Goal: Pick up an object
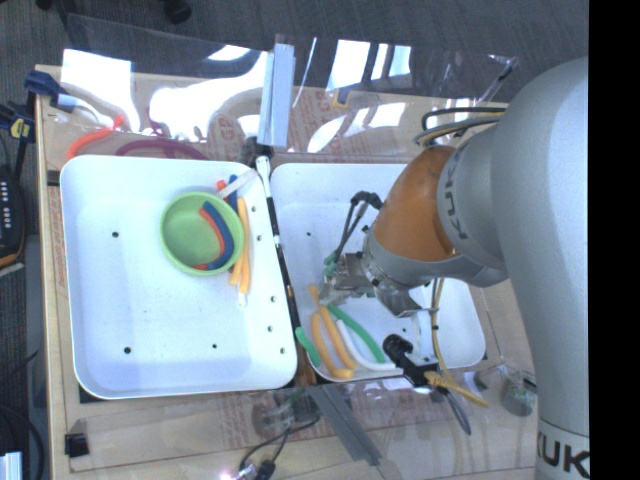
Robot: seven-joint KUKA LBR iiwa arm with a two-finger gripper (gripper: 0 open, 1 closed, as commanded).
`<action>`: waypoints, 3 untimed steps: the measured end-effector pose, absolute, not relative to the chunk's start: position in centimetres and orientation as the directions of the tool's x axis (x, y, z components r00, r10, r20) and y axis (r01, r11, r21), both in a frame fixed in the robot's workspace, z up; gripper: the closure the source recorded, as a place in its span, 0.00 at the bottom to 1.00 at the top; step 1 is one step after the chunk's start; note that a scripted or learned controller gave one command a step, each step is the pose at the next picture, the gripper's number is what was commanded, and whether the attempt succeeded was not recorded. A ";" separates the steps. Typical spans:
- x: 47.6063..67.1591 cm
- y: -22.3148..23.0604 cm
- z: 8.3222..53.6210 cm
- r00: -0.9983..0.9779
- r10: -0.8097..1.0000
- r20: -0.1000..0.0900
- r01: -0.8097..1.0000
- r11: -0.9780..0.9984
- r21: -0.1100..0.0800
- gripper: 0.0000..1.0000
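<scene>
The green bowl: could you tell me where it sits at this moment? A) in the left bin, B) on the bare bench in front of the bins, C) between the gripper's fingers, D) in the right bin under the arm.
A: the green bowl rests on the floor of the left bin, well apart from the arm, which reaches down over the right bin.

The arm (440, 218) hides much of the right bin (300, 208).
</scene>
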State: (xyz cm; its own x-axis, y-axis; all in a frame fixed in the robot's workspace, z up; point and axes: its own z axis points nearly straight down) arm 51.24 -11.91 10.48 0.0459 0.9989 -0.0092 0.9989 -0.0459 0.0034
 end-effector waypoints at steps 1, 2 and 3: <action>51.2 -11.7 10.4 0.043 0.999 -0.007 0.999 -0.043 0.002 0.00; 55.8 -13.4 9.3 0.136 0.991 -0.002 0.991 -0.136 0.000 0.00; 58.6 -18.9 9.2 -0.006 1.000 0.001 1.000 0.006 -0.001 0.00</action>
State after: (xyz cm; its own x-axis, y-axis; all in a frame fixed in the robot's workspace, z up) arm 58.56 -18.92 9.21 -0.0060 1.0000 0.0006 1.0000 0.0060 -0.0010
